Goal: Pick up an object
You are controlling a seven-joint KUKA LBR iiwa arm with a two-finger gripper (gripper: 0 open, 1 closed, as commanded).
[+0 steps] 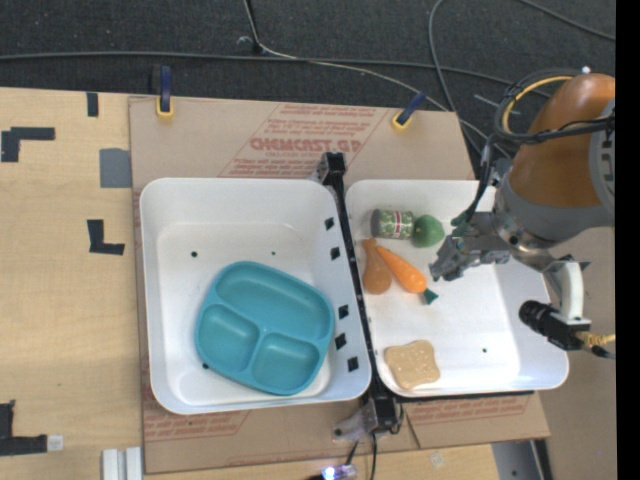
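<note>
On the far left, the wooden counter (pixel 60 298) has a few black tape marks on it. A big sheet of brown cardboard (pixel 300 138) lies on the counter, and two clips hold it at the upper edge: a blue and yellow clip (pixel 163 96) on the left and another clip (pixel 408 114) farther right.

The left bin (pixel 170 208) is white and sits in the middle of the frame. A blue plate (pixel 263 327) with three sections lies flat in its lower part.

A black strip (pixel 345 268) runs between the two bins.

The right bin (pixel 500 353) holds the small things. Close to its left wall is a round orange-brown piece (pixel 376 277). A carrot (pixel 399 267) lies just beside it, slanting down to the right, with its green end near the claw. Above them, near the top of the bin, a small can with a green label (pixel 393 224) lies on its side, and a green ball (pixel 428 230) touches its right end. A slice of toast (pixel 412 365) lies flat in the lower part of the bin, well apart from the rest.

The claw (pixel 450 263) is dark and hangs low over the middle of the right bin, just right of the carrot. I cannot tell how its tips stand. The grey and orange arm (pixel 560 158) comes in from the right side of the frame.
</note>
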